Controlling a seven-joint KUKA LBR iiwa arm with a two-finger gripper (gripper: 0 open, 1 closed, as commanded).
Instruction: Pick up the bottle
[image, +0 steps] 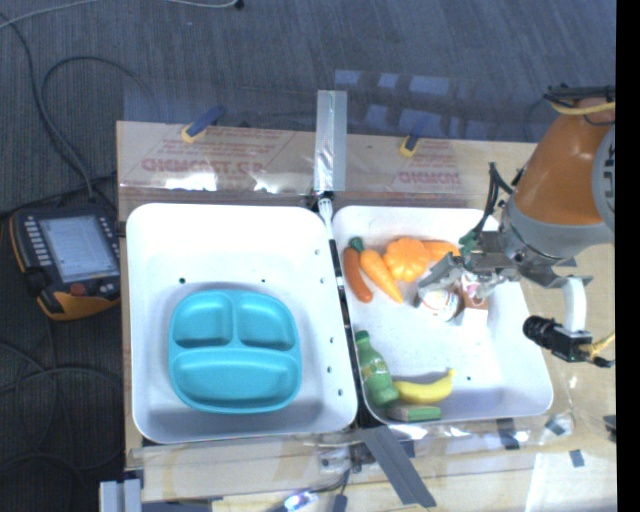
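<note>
Dark grey carpet runs under the bench, with black cables looping across it and a teach pendant with an orange-trimmed casing lying off to the left. On the bench sit two shallow white bins with smooth, glossy walls: the left bin carries one sky-blue plastic tray with rounded compartments, and the right bin carries the produce. I count two carrots, matte orange and tapered, lying side by side near the top left of that bin, one lumpy orange pumpkin-like piece just beside them, one curved yellow banana low down, and one small green bottle standing out with its translucent, rounded body. The bottle lies in the lower left corner of the right bin, against the wall that divides the bins, with the banana touching or almost touching its lower end. The gripper hangs well apart from it, up and to the right, near the pumpkin piece, with something small, red and white, beneath it; whether its fingers are spread or closed, I cannot tell from here. Behind the bins, brown cardboard with a strip of silver tape lines the bench.
</note>
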